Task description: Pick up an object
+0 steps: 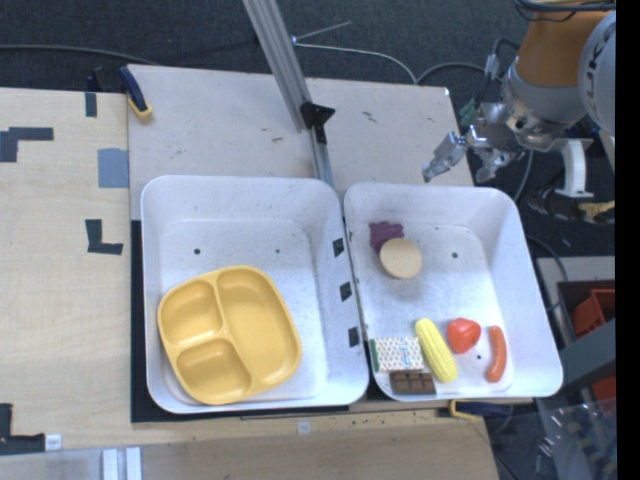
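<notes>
White plastic makes up both shallow bins we see side by side on the desk [240, 118]. Our left bin [160, 218] holds a yellow plastic tray with three compartments [228, 333], lying toward the near left corner. Our right bin [520, 258] holds the small things: a round tan biscuit-like disc [401, 259] near the far left part, touching a small purple piece [385, 233] just behind it; along the near wall we find a pale patterned block [397, 352], a brown chocolate-like bar [411, 381] just in front of it, a yellow toy corn cob [436, 349] lying slantwise beside them, a red toy tomato with a green top [461, 334] touching the corn's far end, and an orange-red toy sausage [495, 353] standing lengthwise near the right wall. We see the end effector [458, 155] outside the right bin, above its far rim near the right corner, with the grey and orange arm [560, 48] behind it. Its two fingers appear spread apart with nothing between them. All the toy items lie in the bin, well apart from the end effector.
</notes>
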Robot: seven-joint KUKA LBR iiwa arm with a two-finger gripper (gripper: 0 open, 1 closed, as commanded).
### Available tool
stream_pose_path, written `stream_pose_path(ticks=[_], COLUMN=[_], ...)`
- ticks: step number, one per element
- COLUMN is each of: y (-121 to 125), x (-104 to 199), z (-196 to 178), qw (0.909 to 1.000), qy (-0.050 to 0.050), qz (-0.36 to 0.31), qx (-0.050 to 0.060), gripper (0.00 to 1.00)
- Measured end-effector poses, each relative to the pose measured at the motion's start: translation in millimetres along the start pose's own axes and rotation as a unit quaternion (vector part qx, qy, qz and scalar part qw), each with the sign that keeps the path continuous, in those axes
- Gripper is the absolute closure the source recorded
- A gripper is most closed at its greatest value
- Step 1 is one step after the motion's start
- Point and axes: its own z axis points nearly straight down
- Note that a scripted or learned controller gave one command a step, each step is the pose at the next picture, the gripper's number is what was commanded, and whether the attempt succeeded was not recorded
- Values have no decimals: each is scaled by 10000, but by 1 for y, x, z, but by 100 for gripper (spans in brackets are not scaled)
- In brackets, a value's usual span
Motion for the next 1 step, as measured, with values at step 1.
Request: stream_pose_path(ticks=[1], y=[-33], x=[-4], z=[-170], qw=[10000], qy=[-3], qz=[-1], qx=[-53], gripper=[0])
